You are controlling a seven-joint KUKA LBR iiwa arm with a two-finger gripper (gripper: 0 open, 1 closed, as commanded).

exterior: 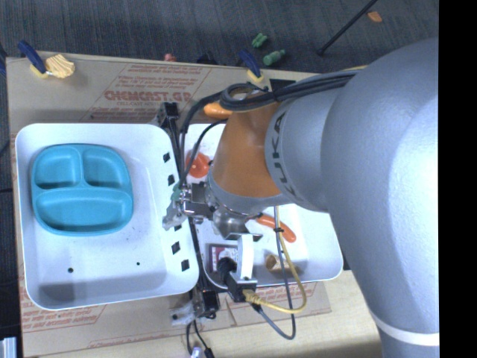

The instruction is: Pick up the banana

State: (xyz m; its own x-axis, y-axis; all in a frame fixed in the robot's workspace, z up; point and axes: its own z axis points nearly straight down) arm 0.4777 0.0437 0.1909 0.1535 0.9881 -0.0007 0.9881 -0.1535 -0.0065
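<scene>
The left shallow white bin [45,282] holds a light blue plastic plate with three compartments [82,189]. The plate lies flat in the bin's far half, close to the left wall, and a few small dark specks dot the bare floor nearer the camera.

The right shallow white bin [324,263] is largely covered by the arm. In the part that can be seen:
- a small red-orange object [197,164] lies near the wall shared with the left bin
- a slim orange stick-shaped object [283,231] lies toward the near side
- a little tan lump [271,260] sits just beside it, nearer the rim
- a small flat box with a dark red and white label [218,255] rests by the near left corner

What looks like the banana [215,110], a yellow-orange curved piece, pokes out at the far rim of the right bin, right against the arm's outline. Too little of it shows to be sure. Both bins stand on a sheet of brown cardboard with red print [112,88].

The grey arm with its orange band [250,159] comes in from the right and bends down over the right bin, its wrist pointing toward the bins' shared wall. The gripper [185,203] hangs low at that dividing wall, well apart from the yellow-orange piece at the far rim. Whether the claw is open or closed cannot be told from this angle
</scene>
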